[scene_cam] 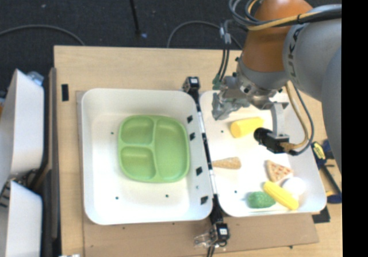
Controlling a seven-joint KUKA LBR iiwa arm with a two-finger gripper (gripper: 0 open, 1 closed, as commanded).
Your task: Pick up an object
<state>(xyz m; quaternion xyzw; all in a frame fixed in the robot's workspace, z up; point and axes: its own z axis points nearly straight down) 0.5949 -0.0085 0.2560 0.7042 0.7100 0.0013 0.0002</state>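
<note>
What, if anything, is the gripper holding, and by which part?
Nothing is seen held. The gripper hangs over the right bin, near the yellow block, with no object between its fingers.

Glossy green plastic tray [154, 148], wooden bench [138, 66]

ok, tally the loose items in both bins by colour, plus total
Green: 2, divided plate in the left bin, broccoli-like piece in the right bin
Yellow: 2, block, corn-like piece
Tan: 1, bread-like piece
Orange: 1, pizza slice
White: 1, round item
Total: 7
</note>
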